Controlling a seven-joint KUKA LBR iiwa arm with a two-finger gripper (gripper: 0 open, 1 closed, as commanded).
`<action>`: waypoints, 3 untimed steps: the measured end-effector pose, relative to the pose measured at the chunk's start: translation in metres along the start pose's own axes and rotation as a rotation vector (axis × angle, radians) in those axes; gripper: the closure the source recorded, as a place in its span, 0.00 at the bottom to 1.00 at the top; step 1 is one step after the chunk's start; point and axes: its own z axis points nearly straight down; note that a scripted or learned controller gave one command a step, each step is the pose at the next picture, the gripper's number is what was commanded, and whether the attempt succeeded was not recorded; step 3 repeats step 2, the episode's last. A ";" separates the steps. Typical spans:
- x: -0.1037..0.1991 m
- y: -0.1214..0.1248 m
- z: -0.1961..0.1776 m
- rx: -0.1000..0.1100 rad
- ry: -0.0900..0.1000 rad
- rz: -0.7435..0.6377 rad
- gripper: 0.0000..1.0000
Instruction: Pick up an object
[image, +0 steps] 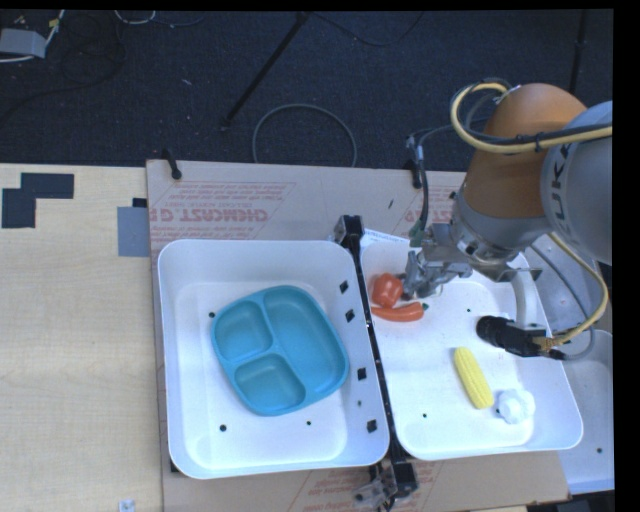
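Orange pepper (392, 301) just left of the pincer (419, 283)

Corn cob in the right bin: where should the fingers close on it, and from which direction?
Grip the corn cob at mid-length, coming straight down with the fingers across its narrow width. It lies flat and slanted on the floor of the right bin, with bare floor along both long sides. The small white object sits near its lower end, so stay away from that end.
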 end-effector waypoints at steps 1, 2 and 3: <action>0.052 0.022 0.014 0.001 -0.001 0.000 1.00; 0.110 0.040 0.023 0.001 -0.001 0.000 1.00; 0.110 0.040 0.023 0.001 -0.001 0.000 1.00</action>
